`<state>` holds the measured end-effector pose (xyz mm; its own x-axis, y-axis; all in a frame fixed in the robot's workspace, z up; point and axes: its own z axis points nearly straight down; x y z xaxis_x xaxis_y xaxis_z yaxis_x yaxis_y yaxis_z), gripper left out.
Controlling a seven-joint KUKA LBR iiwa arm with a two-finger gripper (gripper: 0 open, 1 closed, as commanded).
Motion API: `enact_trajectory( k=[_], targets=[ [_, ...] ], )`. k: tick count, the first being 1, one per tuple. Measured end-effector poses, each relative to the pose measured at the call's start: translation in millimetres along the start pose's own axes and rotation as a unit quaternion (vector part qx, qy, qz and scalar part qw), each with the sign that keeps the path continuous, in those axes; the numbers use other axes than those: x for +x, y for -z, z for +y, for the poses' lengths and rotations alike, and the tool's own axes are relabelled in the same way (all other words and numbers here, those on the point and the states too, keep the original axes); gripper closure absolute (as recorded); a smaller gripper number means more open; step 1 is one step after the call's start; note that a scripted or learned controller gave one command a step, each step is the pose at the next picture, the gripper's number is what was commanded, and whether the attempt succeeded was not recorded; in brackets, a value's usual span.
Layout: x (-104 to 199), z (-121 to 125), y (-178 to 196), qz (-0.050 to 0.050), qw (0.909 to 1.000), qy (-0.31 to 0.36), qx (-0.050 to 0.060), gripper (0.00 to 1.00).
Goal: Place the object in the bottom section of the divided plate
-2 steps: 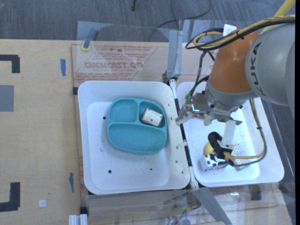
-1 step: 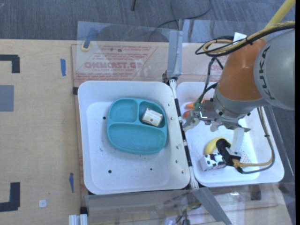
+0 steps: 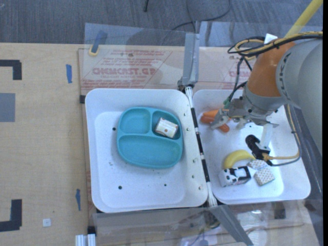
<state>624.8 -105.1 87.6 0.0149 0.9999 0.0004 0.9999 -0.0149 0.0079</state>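
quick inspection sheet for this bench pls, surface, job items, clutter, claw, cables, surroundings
surface: two white bins side by side, left bin, right bin.
job's things: teal divided plate in left bin; small white block in its upper right section; bottom section bare.
clutter: right bin holds orange piece, banana, black-and-white toy, patterned block.
claw: claw low over right bin beside the orange piece; finger state unclear.
cables: yellow and black cables on arm.
surroundings: cardboard sheet, grey carpet.

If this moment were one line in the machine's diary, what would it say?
end effector: over right white bin, by orange carrot-shaped toy | teal divided plastic plate: bottom section bare | small white block: upper-right section
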Motion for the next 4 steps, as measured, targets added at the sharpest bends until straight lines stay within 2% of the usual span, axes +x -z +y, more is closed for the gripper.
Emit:
enact_trajectory(
  k=[1, 2, 3, 4],
  targets=[
    [-1, 1, 8, 0.000, 1.0000, -0.001, -0.001, 1.00],
    [83, 30, 166, 0.000, 0.9974, 0.073, 0.002, 1.00],
    [127, -44, 107, 0.000, 0.9998, 0.019, 0.005, 1.00],
    [164, -123, 97, 0.001, 0.9965, 0.083, 0.005, 1.00]
  ],
)
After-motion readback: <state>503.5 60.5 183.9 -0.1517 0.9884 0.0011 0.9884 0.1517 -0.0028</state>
